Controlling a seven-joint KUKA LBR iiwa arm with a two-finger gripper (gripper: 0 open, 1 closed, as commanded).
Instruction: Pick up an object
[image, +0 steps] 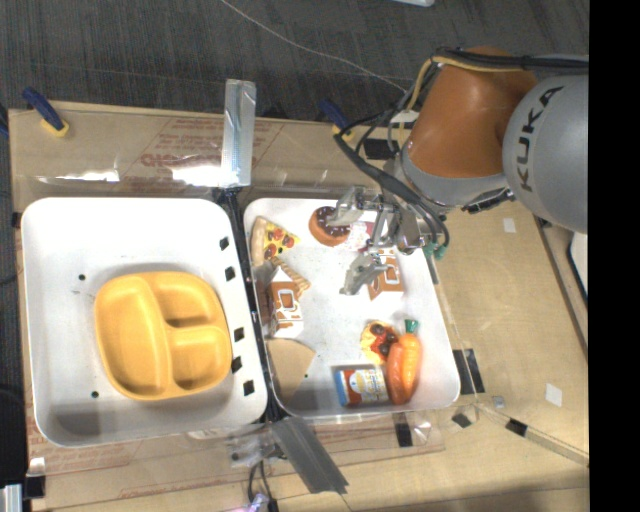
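The gripper (368, 262) hangs low over the upper middle of the right bin (440, 300), whether released or clenched I cannot tell, just beside a donut (327, 226), with a carrot (403, 364) and can (360, 385) at lower right and a yellow tray (160, 332) in the left bin (45, 250).

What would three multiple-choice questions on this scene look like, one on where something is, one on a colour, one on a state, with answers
1. Where does the divided tray lie?
A. left bin
B. right bin
C. on the bench outside the bins

2. What colour is that tray?
A. blue
B. yellow
C. red

3. How does the gripper stand to the carrot?
A. clamped on it
B. apart from it, farther back in the right bin
C. pressing it against the can

Answers: 1 A, the tray rests in the left bin. 2 B, it is yellow all over. 3 B, the carrot lies by the near wall, away from the gripper.
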